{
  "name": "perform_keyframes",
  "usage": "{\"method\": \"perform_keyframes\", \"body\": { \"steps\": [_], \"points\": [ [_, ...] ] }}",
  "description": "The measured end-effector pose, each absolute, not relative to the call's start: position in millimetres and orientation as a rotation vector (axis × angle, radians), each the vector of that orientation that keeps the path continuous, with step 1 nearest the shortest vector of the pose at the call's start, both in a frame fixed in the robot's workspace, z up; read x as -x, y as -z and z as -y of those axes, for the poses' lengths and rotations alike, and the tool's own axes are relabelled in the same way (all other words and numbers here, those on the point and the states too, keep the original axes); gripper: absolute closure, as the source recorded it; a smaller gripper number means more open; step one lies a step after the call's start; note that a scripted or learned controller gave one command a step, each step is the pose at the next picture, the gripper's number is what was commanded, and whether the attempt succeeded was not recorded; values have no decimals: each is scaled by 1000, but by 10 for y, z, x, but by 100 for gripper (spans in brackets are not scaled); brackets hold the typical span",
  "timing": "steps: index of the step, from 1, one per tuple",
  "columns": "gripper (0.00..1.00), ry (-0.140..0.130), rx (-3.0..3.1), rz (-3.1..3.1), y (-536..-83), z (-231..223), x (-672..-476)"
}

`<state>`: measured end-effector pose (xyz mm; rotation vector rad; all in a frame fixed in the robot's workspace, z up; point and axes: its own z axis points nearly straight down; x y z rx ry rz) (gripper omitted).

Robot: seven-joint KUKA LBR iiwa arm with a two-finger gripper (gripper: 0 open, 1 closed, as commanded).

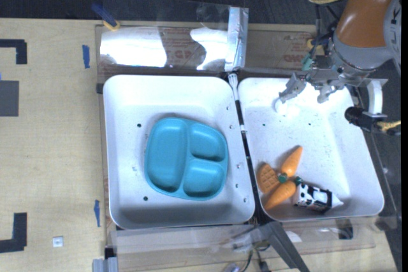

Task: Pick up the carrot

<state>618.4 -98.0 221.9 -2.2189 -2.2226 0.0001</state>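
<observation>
Right bin (357,156), carrot (290,162) near front (well apart), hand (305,87) released at back.

So the gripper (305,90) is hanging over the far end of the right bin (357,156), fingers spread with nothing between them. The carrot (291,162) sits well apart from it at the near end, touching a second orange veggie (279,194) beside a small black-and-white toy (312,197). Left bin (127,111) has a blue divided plate (187,157).
</observation>
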Motion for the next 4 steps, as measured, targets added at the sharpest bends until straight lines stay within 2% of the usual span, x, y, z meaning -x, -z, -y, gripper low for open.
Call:
{"method": "perform_keyframes", "body": {
  "steps": [1, 2, 3, 4],
  "points": [
    [0, 6, 2268, 2179, -874, 1096, -5654],
    [0, 7, 2384, 2052, -876, 986, -5218],
    [100, 11, 2388, 2052, -984, 986, -5232],
    [100, 7, 2491, 1917, -1867, 585, -5676]
  ]
}}
